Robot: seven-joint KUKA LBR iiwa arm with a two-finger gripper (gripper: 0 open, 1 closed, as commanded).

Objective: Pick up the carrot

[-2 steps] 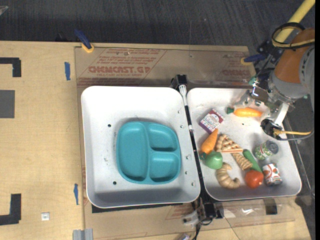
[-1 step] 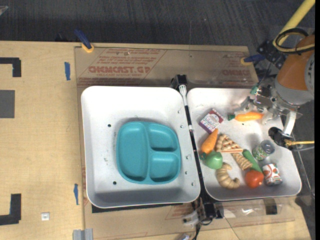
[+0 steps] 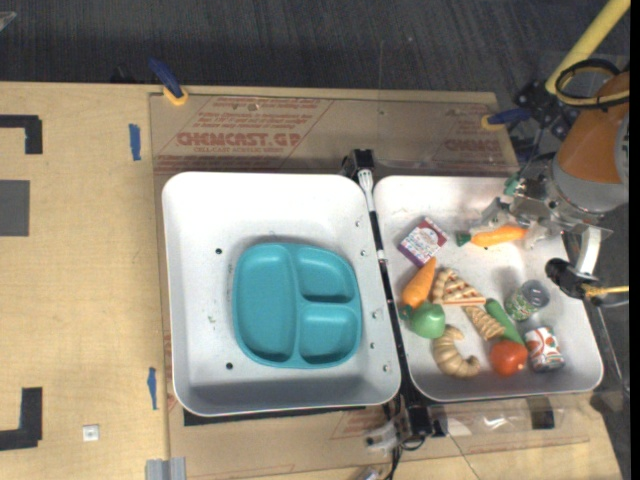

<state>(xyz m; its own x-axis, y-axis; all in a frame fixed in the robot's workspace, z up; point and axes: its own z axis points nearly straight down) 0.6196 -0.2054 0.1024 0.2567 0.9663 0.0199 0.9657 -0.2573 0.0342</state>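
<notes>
Fingers of the gripper (image 3: 522, 208) are lost among grey metal parts and glare, so I cannot tell whether they are spread or pressed together. The gripper hangs over the far right part of the right bin (image 3: 585, 373), below the orange band on the arm (image 3: 590, 148).

The carrot (image 3: 497, 235) lies just beside the gripper, on its near side. It is orange with a green stub at its left end, and lies almost level across the bin floor. Its right end reaches the gripper's metal, but whether it sits between the fingers cannot be made out.

Other toy food crowds the same bin. A purple and white packet (image 3: 422, 240) lies left of the carrot, and a second orange piece (image 3: 420, 283) sits below the packet, touching a green fruit (image 3: 428, 319). Toward the front are a croissant (image 3: 455, 353), a red tomato (image 3: 507, 358) and a small can (image 3: 543, 346) — the last two close together.

The left bin (image 3: 190, 218) holds a teal divided plate (image 3: 297, 303) lying flat near its middle. Both bins rest on a cardboard sheet (image 3: 250, 128).
</notes>
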